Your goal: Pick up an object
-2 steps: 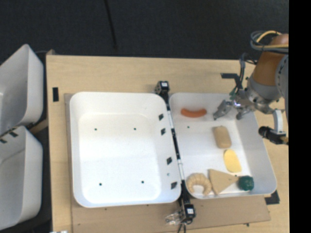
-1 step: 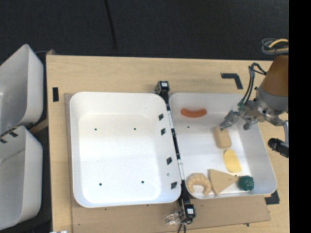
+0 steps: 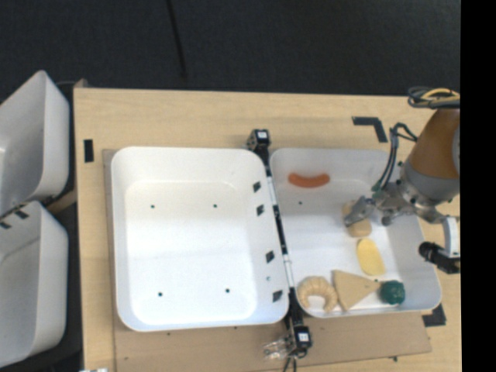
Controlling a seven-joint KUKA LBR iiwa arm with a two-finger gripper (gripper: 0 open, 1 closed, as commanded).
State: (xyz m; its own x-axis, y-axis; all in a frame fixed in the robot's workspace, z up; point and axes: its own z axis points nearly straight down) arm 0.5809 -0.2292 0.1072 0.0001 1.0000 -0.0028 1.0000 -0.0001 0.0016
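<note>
Over the right bin [image 3: 333, 157], the jaws [image 3: 359, 214] sit low at a small tan object [image 3: 359, 228]; whether they are spread or closed cannot be told. Good practice: confirm grip before lifting straight, avoiding the yellow piece [image 3: 370, 257].

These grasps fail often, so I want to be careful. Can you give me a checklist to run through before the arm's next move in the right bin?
1. Gripper over the right bin: ok.
2. Target under gripper: tan piece sits right at it: ok.
3. Piece between the fingers: cannot tell.
4. Neighbours apart from target: yellow piece lies close below: not ok.
5. Sausage out of the way: ok.
6. Target away from bin walls: ok.
</note>
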